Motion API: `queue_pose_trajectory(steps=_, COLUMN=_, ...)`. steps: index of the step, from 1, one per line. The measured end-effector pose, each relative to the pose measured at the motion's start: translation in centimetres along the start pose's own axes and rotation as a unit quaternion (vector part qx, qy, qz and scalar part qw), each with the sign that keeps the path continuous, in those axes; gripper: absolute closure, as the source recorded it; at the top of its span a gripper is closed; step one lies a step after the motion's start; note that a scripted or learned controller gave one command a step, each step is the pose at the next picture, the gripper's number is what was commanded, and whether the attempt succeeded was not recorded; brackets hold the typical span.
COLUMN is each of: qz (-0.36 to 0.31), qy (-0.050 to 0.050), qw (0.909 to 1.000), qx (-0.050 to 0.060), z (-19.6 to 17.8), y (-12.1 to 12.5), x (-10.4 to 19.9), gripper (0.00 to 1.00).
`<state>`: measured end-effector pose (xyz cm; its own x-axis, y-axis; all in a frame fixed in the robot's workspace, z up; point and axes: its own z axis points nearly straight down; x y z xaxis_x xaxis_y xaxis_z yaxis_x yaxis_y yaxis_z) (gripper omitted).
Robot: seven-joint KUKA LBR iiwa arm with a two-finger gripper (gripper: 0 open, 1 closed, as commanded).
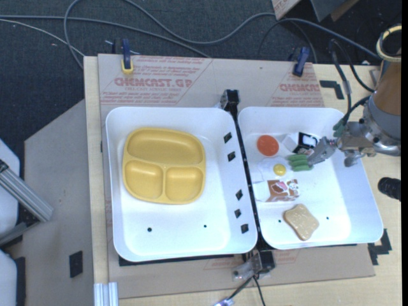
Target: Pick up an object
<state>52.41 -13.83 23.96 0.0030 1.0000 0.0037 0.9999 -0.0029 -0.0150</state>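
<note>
Gripper [313,156] | over green object [298,163] in right bin [357,190] | finger state: cannot tell (blurred) | advice: centre, descend squarely.

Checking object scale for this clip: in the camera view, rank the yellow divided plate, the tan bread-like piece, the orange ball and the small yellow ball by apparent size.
Largest to smallest as they look:
1. yellow divided plate, by far
2. tan bread-like piece
3. orange ball
4. small yellow ball
All lie at bin-floor level, so nearness hardly skews the order.

tray [164,165] in left bin [118,190] | toys in right bin [357,215]
</note>
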Motion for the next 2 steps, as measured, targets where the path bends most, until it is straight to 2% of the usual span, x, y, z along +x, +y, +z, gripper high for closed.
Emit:
queue_pose_trajectory(steps=1, qz=-0.002, qy=-0.001, qw=1.0000, qx=-0.007, z=-0.7, y=0.2, x=0.0, gripper=0.00)
queue_pose_trajectory(steps=2, qz=-0.001, qy=0.000, qw=1.0000, qx=-0.003, z=5.7, y=0.5, x=0.2, gripper=0.00)
